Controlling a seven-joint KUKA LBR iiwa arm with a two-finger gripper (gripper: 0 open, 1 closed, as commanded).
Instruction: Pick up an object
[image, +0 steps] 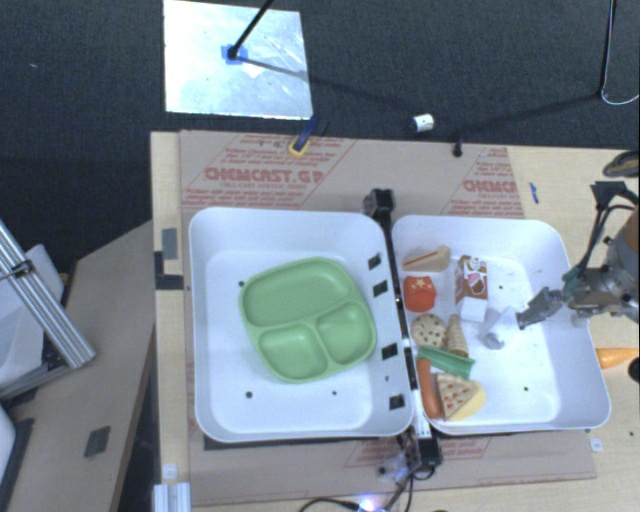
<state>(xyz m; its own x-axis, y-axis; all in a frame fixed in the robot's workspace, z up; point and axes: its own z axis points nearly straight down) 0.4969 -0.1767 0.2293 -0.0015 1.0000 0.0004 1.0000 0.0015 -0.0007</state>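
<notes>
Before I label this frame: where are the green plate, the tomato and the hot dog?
green plate (300, 300), camera view, floor of its large compartment
tomato (420, 293), camera view, its red top
hot dog (429, 387), camera view, mid-length

glossy white plastic bins (285, 228), a matt green plastic plate (305, 318), on a printed cardboard sheet (260, 170).
</notes>
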